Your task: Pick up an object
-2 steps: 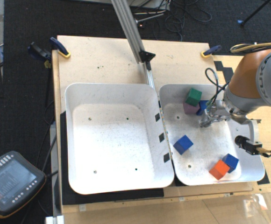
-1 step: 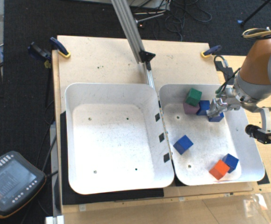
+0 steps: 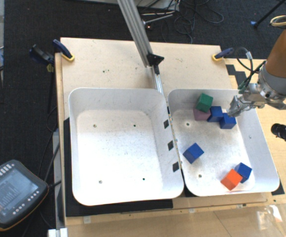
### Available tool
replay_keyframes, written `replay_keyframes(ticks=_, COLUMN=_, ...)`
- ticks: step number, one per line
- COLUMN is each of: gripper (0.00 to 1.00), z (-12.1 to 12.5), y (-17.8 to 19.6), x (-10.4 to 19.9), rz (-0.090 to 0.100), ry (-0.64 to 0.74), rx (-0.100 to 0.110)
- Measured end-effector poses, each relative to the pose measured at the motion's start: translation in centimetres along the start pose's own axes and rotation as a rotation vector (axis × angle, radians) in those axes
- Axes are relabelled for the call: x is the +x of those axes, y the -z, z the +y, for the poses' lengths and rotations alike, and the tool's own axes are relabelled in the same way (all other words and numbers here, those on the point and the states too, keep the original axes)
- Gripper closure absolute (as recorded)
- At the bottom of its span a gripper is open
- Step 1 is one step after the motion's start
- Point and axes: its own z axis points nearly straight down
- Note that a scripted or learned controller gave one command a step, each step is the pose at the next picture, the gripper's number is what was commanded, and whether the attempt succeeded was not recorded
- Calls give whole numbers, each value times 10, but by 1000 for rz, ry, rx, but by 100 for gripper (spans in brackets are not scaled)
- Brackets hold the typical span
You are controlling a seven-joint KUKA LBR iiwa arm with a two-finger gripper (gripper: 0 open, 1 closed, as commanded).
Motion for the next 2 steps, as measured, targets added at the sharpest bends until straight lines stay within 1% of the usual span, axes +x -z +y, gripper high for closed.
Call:
replay_keyframes(ticks=1, gripper=100, z=2, y=48, x=0, rz=0, ry=1, rx=0)
replay_keyframes(ticks=2, gripper=100, z=16, y=52, x=56, rz=4, ry=6, rx=4)
